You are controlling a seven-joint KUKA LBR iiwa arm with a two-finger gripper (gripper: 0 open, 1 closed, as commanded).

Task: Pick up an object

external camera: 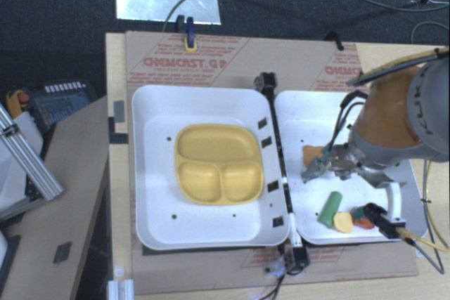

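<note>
My claw (314,168) hangs in the right bin (302,116), touching or just beside the orange piece (311,152); I cannot tell its opening. The green cylinder (329,208) lies nearer me.

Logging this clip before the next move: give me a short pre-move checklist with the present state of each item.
1. Targets in reach: ok. A green piece, a yellow piece and a red-orange piece lie near the front of the right bin.
2. Claw over the right bin: ok, beside an orange piece.
3. Claw holding something: cannot tell; its tips are too small to read.
4. Green piece free to take: not ok, the yellow piece touches it.
5. Left bin: ok, its yellow divided tray sits apart from the arm.
</note>
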